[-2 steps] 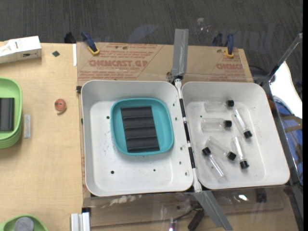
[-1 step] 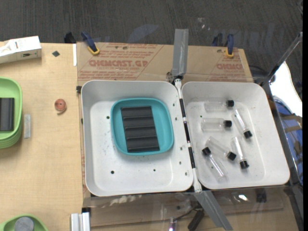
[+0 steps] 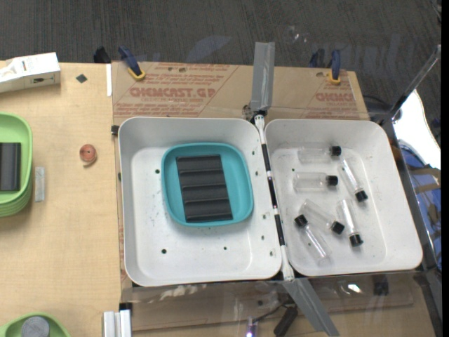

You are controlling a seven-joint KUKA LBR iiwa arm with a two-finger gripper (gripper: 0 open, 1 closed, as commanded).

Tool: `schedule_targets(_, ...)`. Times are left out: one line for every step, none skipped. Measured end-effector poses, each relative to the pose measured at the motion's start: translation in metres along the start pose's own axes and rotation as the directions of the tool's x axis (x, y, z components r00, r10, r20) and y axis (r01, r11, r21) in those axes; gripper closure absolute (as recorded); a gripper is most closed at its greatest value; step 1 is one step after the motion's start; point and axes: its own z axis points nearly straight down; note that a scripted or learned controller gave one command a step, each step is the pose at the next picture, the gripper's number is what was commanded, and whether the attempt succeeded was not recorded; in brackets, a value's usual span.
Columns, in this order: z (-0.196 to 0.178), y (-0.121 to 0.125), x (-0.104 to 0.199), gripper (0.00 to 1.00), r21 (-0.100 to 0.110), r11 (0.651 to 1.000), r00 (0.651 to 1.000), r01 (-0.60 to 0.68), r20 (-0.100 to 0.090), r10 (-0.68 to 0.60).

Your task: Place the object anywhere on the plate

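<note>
Vials (image 3: 330, 199) (clear tubes with black caps, six or so) lie scattered in the right bin (image 3: 393, 258), just right of the left bin (image 3: 140, 258), where the teal plate (image 3: 242, 188) carries a black ridged block (image 3: 203, 187). My fingers' state I cannot tell.

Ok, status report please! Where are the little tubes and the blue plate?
Clear vials, black caps, loose in right bin. Teal plate in left bin, dark ridged insert on it. None plated yet.
</note>
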Motion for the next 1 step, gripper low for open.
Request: schedule_targets(0.0,0.0003,0.0013,0.0,0.0,1.0,1.0,-0.001,0.0,0.001)
